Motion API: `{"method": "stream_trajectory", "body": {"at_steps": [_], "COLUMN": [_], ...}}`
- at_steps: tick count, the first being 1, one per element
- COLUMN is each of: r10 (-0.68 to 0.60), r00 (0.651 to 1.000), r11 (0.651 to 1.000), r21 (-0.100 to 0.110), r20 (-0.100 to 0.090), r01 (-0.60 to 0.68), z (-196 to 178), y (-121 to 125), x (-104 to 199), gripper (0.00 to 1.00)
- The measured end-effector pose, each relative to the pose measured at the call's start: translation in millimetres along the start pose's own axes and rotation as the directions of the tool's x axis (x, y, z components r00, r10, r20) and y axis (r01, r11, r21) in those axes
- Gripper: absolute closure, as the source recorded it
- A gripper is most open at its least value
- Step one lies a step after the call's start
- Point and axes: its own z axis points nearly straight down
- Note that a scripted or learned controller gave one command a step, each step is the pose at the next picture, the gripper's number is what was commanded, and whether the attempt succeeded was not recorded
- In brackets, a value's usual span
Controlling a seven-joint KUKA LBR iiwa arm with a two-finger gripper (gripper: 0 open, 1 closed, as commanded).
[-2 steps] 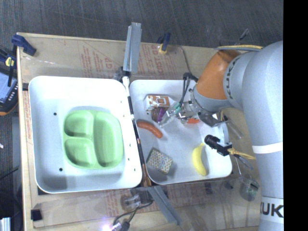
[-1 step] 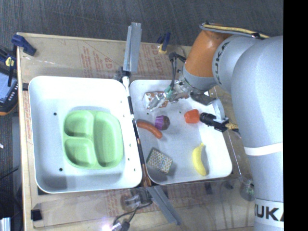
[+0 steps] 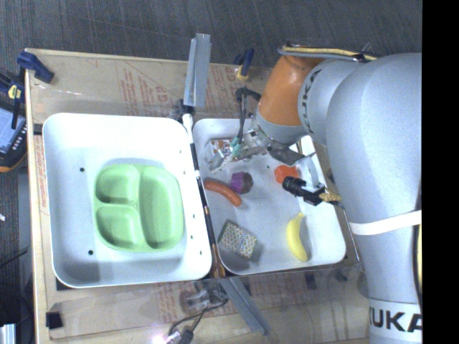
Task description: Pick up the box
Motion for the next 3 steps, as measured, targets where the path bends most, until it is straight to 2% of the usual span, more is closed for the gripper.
{"method": "stream_trajectory", "body": {"at_steps": [1, 2, 3], "r10": [0.075, -0.183, -0.012], "r00": [0.997, 0.983, 1.0], "r11": [0.997, 0.983, 1.0], "r21": [0.001, -0.007, -0.003], "r20": [-0.019, -0.017, -0.004], "r01": [-0.075, 0.183, 0.012], "z": [12.0, -57.3, 9.1], "y": [-33.9, -51.2, -15.0], "x": [-7.0, 8.4, 26.9], "gripper": [0.0, 0.0, 0.0]}}
